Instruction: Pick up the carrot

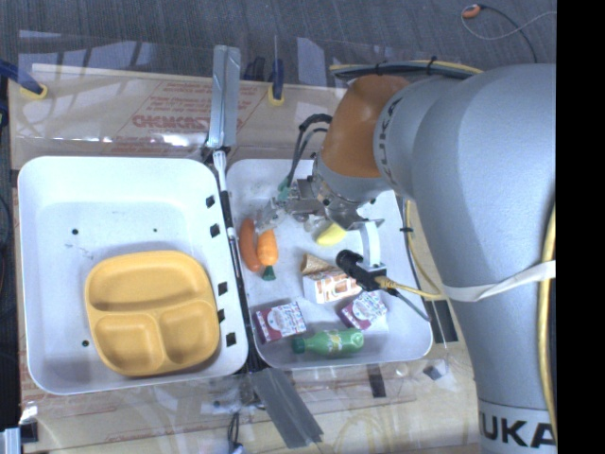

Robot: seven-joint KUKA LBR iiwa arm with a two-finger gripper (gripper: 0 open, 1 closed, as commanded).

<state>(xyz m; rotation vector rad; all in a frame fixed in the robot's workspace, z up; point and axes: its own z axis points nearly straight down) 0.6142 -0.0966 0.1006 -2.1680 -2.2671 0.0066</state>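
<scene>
**benchwatcher:** Starting at the near edge, around 6 o'clock in the right bin (416, 334): a green bottle (329, 341) lies on its side by the bin's near wall. Just above it are two small dark red packets, one at (280, 321) and another (367, 308) off toward 3 o'clock from it. A little further back there's a small carton (326, 282) with orange and white on it.

**binlurker:** And the carrot?

**benchwatcher:** The carrot (260, 246) lies along the right bin's 9 o'clock wall, just beside the divider between the bins, orange with a dark green stub at its near end. Nothing is touching it. Over at 9 o'clock, the left bin (47, 197) holds a yellow divided tray (151, 310) in its near half.

**binlurker:** Where's the arm at?

**benchwatcher:** The arm comes in from 3 o'clock, big grey body with the orange band (354, 130) over the far part of the right bin. The end effector (307, 200) hangs toward 1 o'clock from the carrot, near it but apart. The fingers are a dark tangle from this angle, so whether they're wide or narrow, nobody can tell. Right by it sits a yellow lemon-looking thing (330, 234), partly tucked under the wrist.

**binlurker:** And past the bins?

**benchwatcher:** The table (142, 112) has clear sheeting with red print at 12 o'clock.
</scene>
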